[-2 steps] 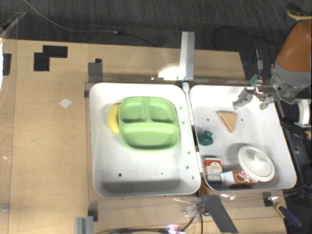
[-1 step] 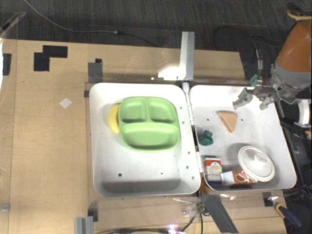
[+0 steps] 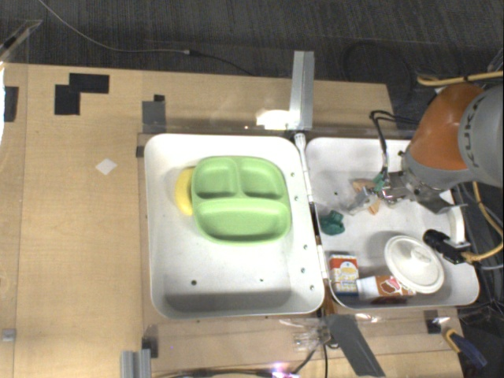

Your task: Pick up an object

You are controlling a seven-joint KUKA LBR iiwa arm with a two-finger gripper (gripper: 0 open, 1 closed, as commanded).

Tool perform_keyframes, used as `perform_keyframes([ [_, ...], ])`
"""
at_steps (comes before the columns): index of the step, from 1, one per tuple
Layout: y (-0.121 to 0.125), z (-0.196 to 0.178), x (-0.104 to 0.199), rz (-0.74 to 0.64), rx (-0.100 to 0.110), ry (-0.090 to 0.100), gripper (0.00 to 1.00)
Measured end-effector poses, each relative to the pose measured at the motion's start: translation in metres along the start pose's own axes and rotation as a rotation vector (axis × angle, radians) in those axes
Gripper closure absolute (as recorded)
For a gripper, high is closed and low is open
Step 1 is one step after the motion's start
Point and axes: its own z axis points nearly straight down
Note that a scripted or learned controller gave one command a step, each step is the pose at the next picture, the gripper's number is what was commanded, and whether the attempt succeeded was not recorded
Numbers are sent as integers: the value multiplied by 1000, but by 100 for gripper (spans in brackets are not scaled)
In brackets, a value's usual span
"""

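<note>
The gripper (image 3: 376,193) hangs low in the right bin (image 3: 331,152), near the bin's back half, at the end of the grey arm with the orange band (image 3: 441,136). It is small and blurry here, so I cannot tell how its jaws stand, and I cannot see anything caught in them. The closest thing to it is a little dark green lump (image 3: 333,223), lying on the bin floor just in front of the gripper and a bit toward the wall between the two bins. It is near the gripper but not touching it. I think this lump is the one to grab. It looks small and light, maybe soft or bumpy, so it should not break. A good place to pinch it would be across its middle, where it is fattest. Also in the right bin, toward the front, are a round white lid (image 3: 413,264), a small carton with red on it (image 3: 343,274) and a little bottle lying on its side (image 3: 382,287). The white lid looks smooth and flat, so it could slip away. In the left bin (image 3: 228,282) sits a green tray with three sections (image 3: 239,198), with something yellow (image 3: 183,192) peeking out from under its far side.
</note>
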Motion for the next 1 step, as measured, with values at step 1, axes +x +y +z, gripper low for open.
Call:
perform_keyframes([
  [1,49,1,-19,-50,0,0,0],
])
